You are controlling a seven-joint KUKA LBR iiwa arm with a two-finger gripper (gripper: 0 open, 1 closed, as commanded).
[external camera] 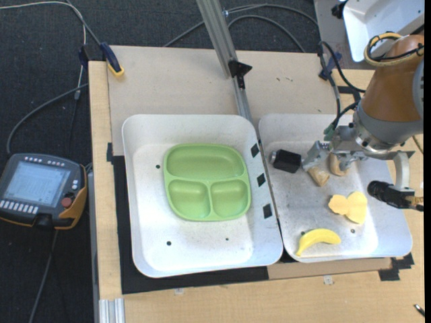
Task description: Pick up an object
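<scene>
Camera view: the gripper [328,155] sits low in the right bin [397,244], directly over a tan chunk [339,165]. A second tan chunk [318,175] lies just beside it, toward the left bin [145,247]. Whether the gripper is open or closed, or has hold of anything, I cannot tell, because the wrist covers it.

A black block [286,160], a yellow flower-shaped piece [349,207] and a banana [318,239] lie apart in the same bin. A green plate [205,182] rests in the left one.

The risk, as I judge it, is that the two chunks sit so close together that a closing grip could knock one aside or catch both loosely and drop them. The first chunk is perhaps half hidden, so its shape stays unclear.
</scene>
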